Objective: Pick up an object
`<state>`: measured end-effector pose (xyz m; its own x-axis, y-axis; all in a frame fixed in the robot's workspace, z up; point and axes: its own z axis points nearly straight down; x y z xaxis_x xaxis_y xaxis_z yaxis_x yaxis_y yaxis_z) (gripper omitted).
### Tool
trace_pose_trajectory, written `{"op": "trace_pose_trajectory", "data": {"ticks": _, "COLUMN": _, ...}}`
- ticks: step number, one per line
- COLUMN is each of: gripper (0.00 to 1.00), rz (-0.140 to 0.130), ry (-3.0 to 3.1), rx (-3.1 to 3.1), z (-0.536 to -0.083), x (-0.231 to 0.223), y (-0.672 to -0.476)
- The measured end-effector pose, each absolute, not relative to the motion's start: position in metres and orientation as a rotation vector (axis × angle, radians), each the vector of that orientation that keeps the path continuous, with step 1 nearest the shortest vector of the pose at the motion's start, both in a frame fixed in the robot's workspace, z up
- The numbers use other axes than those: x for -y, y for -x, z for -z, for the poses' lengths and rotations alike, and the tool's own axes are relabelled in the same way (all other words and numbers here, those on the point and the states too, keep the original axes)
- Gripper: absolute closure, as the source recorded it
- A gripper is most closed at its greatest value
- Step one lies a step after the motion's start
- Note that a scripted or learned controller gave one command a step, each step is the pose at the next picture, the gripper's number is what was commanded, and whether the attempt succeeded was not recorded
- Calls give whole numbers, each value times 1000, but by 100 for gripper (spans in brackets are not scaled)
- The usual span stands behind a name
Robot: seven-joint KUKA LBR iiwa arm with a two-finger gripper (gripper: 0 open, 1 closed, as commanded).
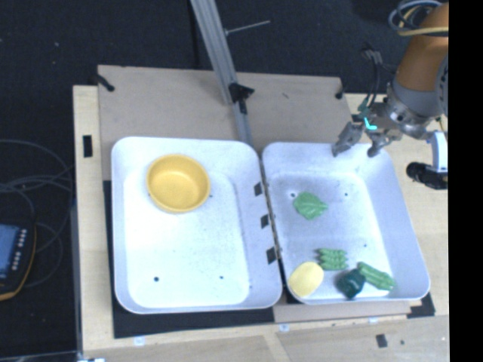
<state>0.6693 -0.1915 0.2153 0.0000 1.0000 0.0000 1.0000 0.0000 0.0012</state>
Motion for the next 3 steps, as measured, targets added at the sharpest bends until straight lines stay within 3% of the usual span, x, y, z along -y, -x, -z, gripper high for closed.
{"op": "trace_pose_trajectory", "data": {"ticks": 1, "gripper": 0, "rz": -1, "ry": -2221, "rx": -2221, "z": -215, "x": 191, "y": -669}}
{"op": "trace_pose_trajectory", "data": {"ticks": 3, "gripper": 0, "rz": 4, "ry": -2223, "rx": -2223, "z": -100, "x": 191, "y": -666}}
